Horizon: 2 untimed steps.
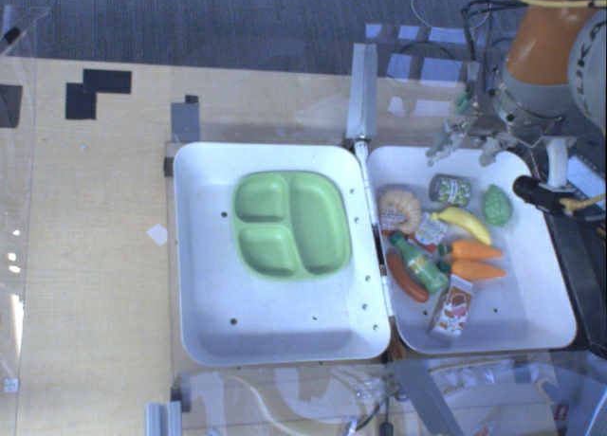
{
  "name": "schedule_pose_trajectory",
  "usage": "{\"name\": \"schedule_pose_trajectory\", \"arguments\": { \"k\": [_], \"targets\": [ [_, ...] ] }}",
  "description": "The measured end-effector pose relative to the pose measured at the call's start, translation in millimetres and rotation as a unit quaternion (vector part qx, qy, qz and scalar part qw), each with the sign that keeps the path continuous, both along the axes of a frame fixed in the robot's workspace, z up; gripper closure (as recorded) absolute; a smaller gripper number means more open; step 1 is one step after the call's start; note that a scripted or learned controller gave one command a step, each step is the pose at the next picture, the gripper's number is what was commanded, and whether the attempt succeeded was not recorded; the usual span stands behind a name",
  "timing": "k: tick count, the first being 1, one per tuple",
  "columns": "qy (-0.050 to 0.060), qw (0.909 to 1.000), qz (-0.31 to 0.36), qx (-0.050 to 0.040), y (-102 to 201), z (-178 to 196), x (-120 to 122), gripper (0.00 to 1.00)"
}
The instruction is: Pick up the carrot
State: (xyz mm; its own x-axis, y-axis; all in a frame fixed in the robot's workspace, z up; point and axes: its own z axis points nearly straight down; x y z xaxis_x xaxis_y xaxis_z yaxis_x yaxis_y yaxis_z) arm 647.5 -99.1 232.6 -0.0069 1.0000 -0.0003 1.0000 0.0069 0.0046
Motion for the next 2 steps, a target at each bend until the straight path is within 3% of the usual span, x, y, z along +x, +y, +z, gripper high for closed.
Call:
{"name": "schedule_pose_trajectory", "arguments": {
  "k": [1, 2],
  "targets": [
    [0.0, 1.0, -0.003, -0.0007, -60, -7, -69, 0.0],
    [0.0, 1.0, -0.009, 0.0, -70, -19, -41, 0.0]
  ]
}}
